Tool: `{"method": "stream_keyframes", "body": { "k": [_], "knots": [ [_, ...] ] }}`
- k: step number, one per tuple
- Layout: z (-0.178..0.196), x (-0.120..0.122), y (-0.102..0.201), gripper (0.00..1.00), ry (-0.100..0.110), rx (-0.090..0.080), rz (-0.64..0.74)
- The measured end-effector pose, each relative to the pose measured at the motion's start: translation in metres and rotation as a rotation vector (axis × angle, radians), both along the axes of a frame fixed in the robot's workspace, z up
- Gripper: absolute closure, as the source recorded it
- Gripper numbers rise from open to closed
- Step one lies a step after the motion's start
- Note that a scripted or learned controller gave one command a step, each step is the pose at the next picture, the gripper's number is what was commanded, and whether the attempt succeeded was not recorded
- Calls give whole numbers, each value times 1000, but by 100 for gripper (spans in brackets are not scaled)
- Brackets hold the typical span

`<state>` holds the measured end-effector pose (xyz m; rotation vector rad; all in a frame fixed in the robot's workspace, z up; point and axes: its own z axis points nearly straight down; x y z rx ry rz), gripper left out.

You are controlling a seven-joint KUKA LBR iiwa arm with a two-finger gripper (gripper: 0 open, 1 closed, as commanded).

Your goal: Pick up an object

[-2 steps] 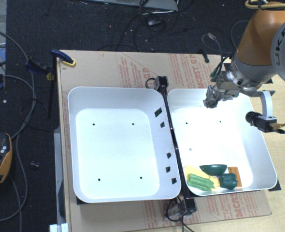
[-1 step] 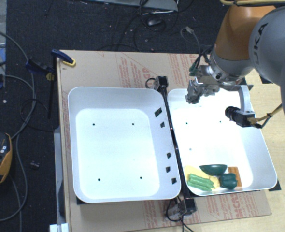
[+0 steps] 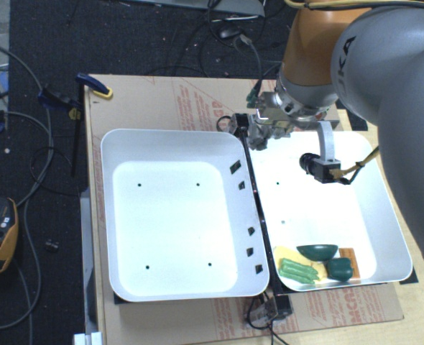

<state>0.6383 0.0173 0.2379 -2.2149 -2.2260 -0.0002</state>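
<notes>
Bench (image 3: 162, 99) of brown board, printed with faded red lettering, carries two shallow white bins side by side. The left bin (image 3: 118, 157) is a smooth, rounded-cornered tray with four small dark dots on its floor. The right bin (image 3: 384, 214) holds a cluster of objects at its near edge, toward the near-left corner: a ribbed light-green piece (image 3: 297, 270), a dark green bowl-like shape (image 3: 317, 251), a dark green block (image 3: 339, 269), a flat pale yellow piece (image 3: 287, 254) beneath them and an orange strip (image 3: 348, 254) behind. Black clips line the seam between the bins.

The grey arm with its glossy orange band (image 3: 316, 34) reaches over the far edge of the right bin; the gripper (image 3: 261, 136) hangs at that bin's far-left corner, close to the seam, well apart from the cluster. A black fitting (image 3: 321, 167) on a cable dangles beside it. Whether anything sits at the gripper's tip cannot be told. An orange-handled clamp (image 3: 95, 86) grips the bench's far-left corner.
</notes>
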Motion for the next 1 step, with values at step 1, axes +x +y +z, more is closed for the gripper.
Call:
{"method": "stream_keyframes", "body": {
  "k": [1],
  "knots": [
    [-12,6,57,100,0,0,0]
  ]
}}
